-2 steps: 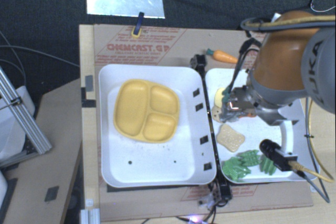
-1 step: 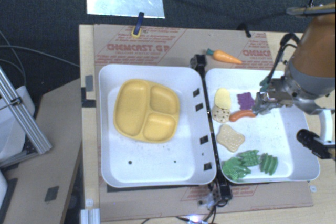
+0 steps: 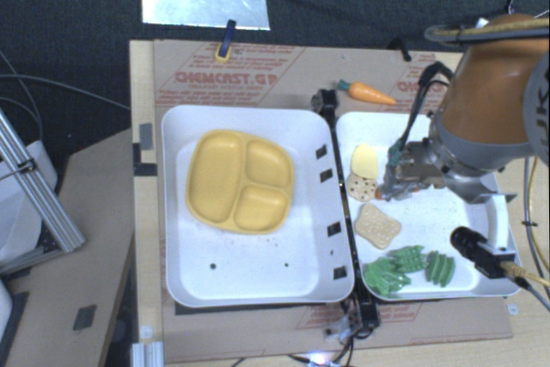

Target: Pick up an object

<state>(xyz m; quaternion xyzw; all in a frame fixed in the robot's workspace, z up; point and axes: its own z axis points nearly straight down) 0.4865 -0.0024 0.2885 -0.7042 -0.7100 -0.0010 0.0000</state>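
My gripper (image 3: 394,185) hangs low over the right bin (image 3: 430,223), near its middle left. Just left of it lie a pale yellow wedge (image 3: 365,159) and a brown spotted cookie (image 3: 362,186). A beige cracker (image 3: 377,225) lies in front of the gripper. Green pea pods (image 3: 407,267) rest at the bin's front edge. Nothing shows between the fingers, and the wrist hides their tips.
The left bin (image 3: 249,271) holds a yellow divided plate (image 3: 240,180). An orange carrot (image 3: 369,93) lies on the bench behind the right bin. A blue and yellow tool (image 3: 226,41) sits at the bench's far edge.
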